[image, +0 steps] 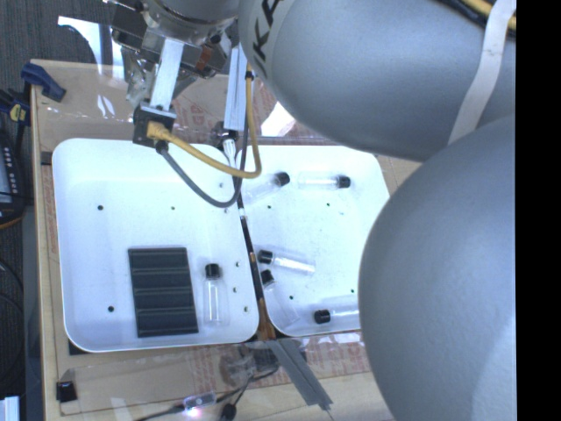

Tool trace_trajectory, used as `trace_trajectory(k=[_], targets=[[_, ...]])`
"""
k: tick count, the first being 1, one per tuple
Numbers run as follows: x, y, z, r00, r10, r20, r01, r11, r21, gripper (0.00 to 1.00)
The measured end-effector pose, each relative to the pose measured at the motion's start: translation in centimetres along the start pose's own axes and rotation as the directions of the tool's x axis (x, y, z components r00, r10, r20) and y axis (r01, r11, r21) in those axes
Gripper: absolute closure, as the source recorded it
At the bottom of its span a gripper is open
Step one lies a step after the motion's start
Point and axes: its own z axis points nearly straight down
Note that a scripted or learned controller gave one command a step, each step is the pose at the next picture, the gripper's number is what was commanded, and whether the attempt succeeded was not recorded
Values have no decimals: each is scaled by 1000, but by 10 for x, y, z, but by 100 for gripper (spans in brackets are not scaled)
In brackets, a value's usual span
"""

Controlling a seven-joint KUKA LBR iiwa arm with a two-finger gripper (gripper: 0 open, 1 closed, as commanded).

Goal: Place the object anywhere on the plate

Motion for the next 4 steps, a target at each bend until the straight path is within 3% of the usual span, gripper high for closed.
trace_trajectory(k=[1, 2, 3, 4], targets=[[-68, -39, 0, 896, -443, 0, 443, 896, 2, 100], [-69, -95, 0, 601, -799, 0, 799, 601, 0, 100], [-74, -100, 160, 879, -477, 3, 477, 879, 3, 100], [-77, -52, 119, 868, -497, 1, 497, 868, 0, 100]])
